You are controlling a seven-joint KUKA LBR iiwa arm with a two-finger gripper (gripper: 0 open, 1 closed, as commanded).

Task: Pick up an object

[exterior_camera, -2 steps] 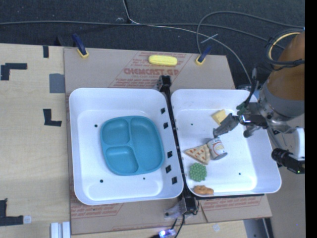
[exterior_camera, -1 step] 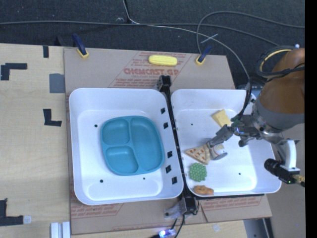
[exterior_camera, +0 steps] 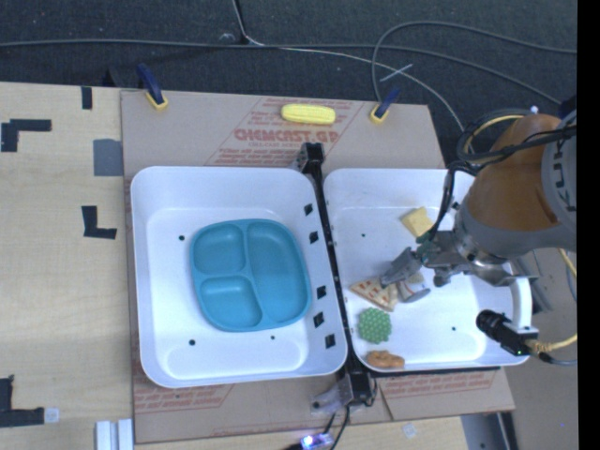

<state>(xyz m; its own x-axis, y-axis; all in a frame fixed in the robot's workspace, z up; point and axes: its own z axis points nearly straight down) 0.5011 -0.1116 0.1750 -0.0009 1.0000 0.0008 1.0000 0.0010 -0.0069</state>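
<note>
In the right bin (exterior_camera: 366,190) lie a tan waffle-like piece (exterior_camera: 374,293), a green bumpy ball (exterior_camera: 375,324), a small orange-brown piece (exterior_camera: 384,359) and a yellow block (exterior_camera: 415,220). My gripper (exterior_camera: 405,279) hangs low over the right bin, its fingers spread, right at the waffle piece's right end. Nothing shows between the fingers. The grey and orange arm (exterior_camera: 511,204) comes in from the right.
The left bin (exterior_camera: 155,251) holds a blue divided plate (exterior_camera: 249,274). A yellow object (exterior_camera: 307,113) lies on the cardboard behind the bins, with clamps at the cardboard's back edge. Cables run across the dark floor behind.
</note>
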